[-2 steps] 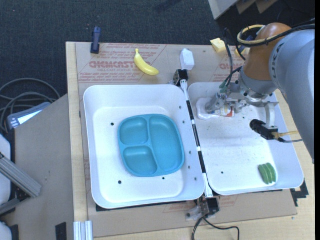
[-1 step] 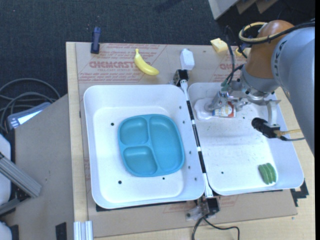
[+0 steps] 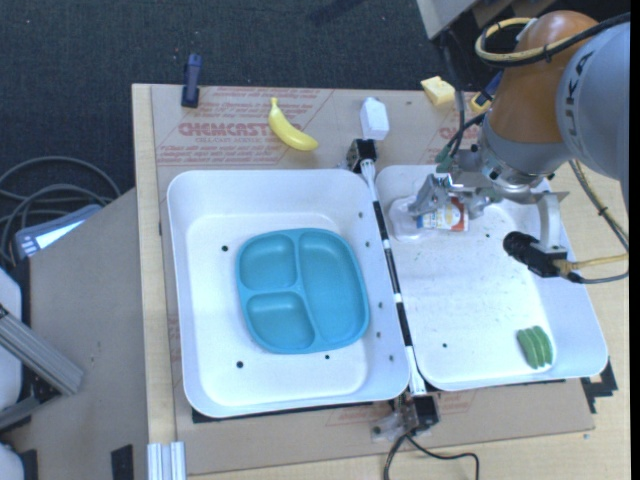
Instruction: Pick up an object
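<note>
a: where does the gripper (image 3: pixel 437 196) sit?

b: low in the right bin (image 3: pixel 470 358), near its far left corner. just beneath and beside it lies a clear bottle (image 3: pixel 425 215) with a red and white label, on its side. that looks like the object it is after.

a: does it hold the bottle?

b: that cannot be told. the fingers are a blur of grey against the label, so whether they stand apart or together is unclear, and nothing shows the bottle plainly between them.

a: how would this step go well?

b: the bottle is round and slick, so the fingers ought to straddle its body across the narrow way, squarely, not near the neck end. it lies close to the bin wall on the gripper's left, so a skewed descent may nudge it against the wall or roll it away. a straight lift after closing would suit.

a: and the arm?

b: it reaches in from the right, orange band (image 3: pixel 530 68) high, wrist bent down over the bin. a green piece (image 3: pixel 536 348) lies well apart, toward the near corner; a blue plate (image 3: pixel 300 290) sits in the left bin (image 3: pixel 200 218).
</note>
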Motion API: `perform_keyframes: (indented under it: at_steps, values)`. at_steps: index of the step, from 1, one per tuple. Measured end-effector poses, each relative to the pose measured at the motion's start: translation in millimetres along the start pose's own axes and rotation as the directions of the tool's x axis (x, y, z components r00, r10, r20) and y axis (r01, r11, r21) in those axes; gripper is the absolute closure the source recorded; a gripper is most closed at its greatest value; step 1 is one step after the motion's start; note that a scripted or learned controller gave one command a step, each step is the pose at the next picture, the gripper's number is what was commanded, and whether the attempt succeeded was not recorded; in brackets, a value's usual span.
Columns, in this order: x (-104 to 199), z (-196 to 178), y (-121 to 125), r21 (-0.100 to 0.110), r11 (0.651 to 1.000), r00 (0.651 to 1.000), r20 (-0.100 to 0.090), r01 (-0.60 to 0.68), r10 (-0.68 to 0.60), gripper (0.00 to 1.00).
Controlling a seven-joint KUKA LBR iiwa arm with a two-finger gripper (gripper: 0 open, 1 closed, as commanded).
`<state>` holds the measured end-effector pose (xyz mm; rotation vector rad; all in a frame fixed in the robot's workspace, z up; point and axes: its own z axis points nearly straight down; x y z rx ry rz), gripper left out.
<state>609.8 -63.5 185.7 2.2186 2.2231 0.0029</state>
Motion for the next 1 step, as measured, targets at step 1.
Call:
perform_keyframes:
  at_steps: [1]
  values:
    - [38.4, -28.0, -38.4, 0.004, 1.0, 1.0, -0.001, -0.001, 0.001, 1.0]
